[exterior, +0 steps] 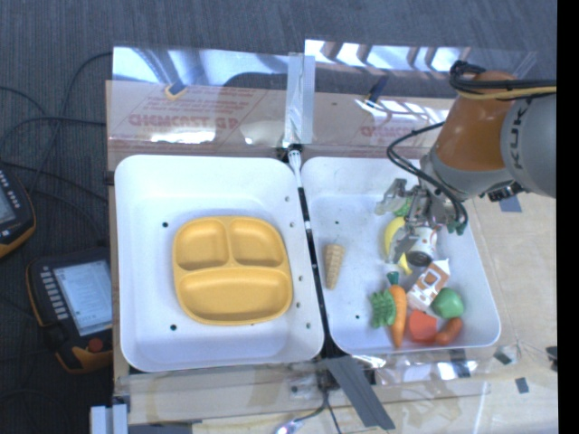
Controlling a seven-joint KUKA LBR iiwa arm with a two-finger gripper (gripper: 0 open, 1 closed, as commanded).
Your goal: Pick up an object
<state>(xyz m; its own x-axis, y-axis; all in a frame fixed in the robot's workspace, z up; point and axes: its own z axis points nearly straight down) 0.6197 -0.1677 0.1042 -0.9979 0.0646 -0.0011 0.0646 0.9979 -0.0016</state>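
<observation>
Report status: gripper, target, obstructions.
Gripper low in right bin, over banana; grasp unconfirmed. Toy pile crowds it on the near side. Ice cream cone lies apart, unobstructed.

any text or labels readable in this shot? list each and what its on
"KU": large letters on the grey arm, cut off at the picture's edge.
Red print on the cardboard panel behind the bins: mirrored and under glare, too blurred to read.
Small carton in the right bin: printed, but too small to read.
Handheld pendant screen left of the bench: lines of text, too small to read.
</observation>
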